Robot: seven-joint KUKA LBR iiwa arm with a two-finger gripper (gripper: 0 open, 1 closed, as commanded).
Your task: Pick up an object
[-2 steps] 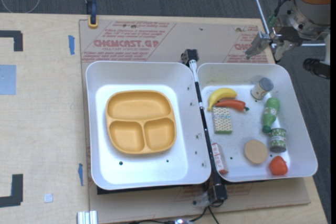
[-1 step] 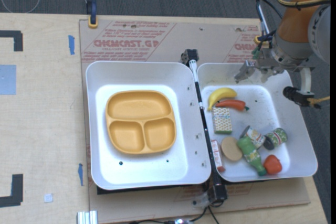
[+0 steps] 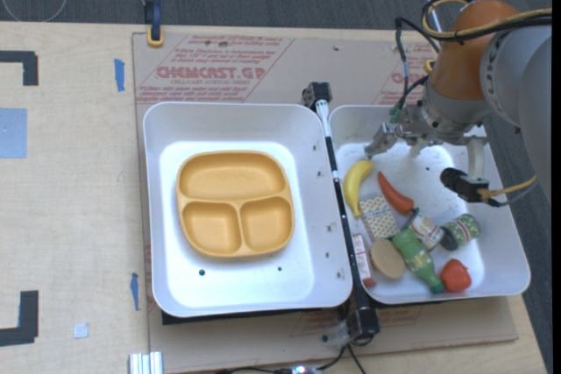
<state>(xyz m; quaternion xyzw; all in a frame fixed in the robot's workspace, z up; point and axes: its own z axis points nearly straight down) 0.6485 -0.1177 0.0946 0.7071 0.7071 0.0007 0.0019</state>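
Observation:
My gripper point(image 3: 429, 151) hangs over the far part of the right bin point(image 3: 508, 258), below the orange band of the arm. It is open, with its fingers point(image 3: 383, 142) spread wide and only bare white bin floor between them. Toys lie in the bin in front of it: a yellow banana point(image 3: 355, 182), a red chili pepper point(image 3: 394, 193), a patterned packet point(image 3: 377, 217), a green bottle point(image 3: 417, 257), a round tan disc point(image 3: 386, 258), a small can point(image 3: 462, 229) and a red tomato-like piece point(image 3: 455, 275). None of them touches the gripper.
The left bin point(image 3: 166, 215) holds a yellow three-part tray point(image 3: 235, 201). A black divider rail point(image 3: 337, 188) runs between the bins. A dark piece point(image 3: 456, 181) with a yellow cable sits just right of the gripper. Cardboard and a wooden bench top surround the bins.

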